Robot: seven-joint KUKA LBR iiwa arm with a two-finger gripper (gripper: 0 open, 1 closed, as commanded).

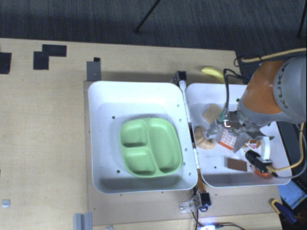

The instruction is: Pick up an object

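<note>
The smooth green plastic plate with three compartments (150,146) lay in the left white bin (103,128). The gripper (221,128) hung low in the right white bin (211,176), beside rounded tan bread-like pieces (207,142) and an orange-and-white packet (227,139); whether it was clenched or released I cannot tell.

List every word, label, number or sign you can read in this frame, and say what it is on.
No text here can be read.
Red and white packet in the right bin, beside the hand: it bears print, too small and blurred to read.
Green divided plate in the left bin: no marking.
Brown block: no marking.
Black patches on the bench: plain shapes without lettering.
</note>
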